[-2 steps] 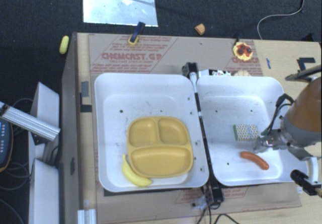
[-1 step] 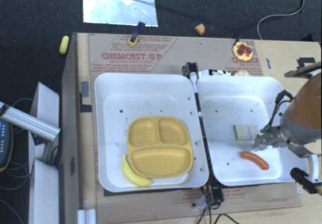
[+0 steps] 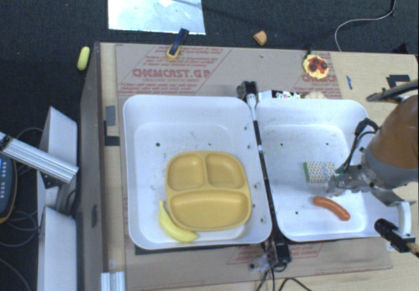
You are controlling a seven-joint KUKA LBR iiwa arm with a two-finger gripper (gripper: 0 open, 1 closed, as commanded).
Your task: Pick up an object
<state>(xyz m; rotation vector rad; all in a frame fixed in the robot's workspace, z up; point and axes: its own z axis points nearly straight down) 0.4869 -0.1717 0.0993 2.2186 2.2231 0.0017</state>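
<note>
Approach is judged the step in hand: the grey two-finger gripper (image 3: 338, 183) is poised at lower right in the right white bin (image 3: 288, 152), between a green-speckled sponge block (image 3: 319, 171) and an orange-red sausage (image 3: 331, 208), nothing seen held, so a descent onto one is called for.

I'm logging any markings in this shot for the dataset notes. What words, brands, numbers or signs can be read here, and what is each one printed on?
"CHEMCAST GP": red print on the brown paper-covered sheet behind the left bin.
Smaller red lines above and below that word, and along the sheet's front edge under the bins: too blurred to read.
Dark marks on the sheet at the far right: unreadable.
Checked block in the right bin: pattern, no legible text.
</note>
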